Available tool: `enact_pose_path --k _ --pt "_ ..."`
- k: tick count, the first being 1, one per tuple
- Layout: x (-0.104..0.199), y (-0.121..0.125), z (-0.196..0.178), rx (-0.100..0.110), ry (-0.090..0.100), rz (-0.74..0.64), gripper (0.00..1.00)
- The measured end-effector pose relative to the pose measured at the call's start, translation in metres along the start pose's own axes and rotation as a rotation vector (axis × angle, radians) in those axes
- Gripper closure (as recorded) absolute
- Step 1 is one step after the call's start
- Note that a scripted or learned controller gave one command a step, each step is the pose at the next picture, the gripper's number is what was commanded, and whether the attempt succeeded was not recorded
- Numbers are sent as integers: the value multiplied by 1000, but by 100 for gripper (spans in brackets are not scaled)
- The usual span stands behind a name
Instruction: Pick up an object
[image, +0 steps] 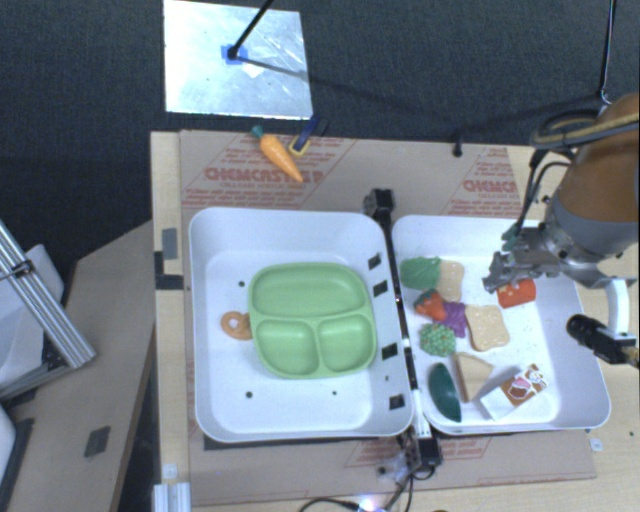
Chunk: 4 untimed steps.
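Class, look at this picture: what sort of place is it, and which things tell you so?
Probably a robotics lab bench: a grey and orange robot arm, two shallow white bins, and small toy food pieces beside a green divided plastic tray.

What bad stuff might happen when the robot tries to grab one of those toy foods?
The gripper hangs right over the red piece near the right bin's far side, so it might pinch only an edge and drop it. The toys lie crowded: the bread slice and purple piece sit close by and might get bumped or dragged along. The wall is near too, so a finger might hit it.
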<state>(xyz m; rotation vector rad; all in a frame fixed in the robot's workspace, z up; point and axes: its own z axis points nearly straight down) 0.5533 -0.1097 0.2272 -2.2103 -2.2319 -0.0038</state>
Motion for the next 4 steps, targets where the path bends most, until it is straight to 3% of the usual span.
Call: enact_pose_path --k 1,3,4 --pt "58 -5 -6 0 0 -1 100" --pt "90 -1 1 1 -1 2 100" --pt "72 -5 -2 1 -2 9 100"
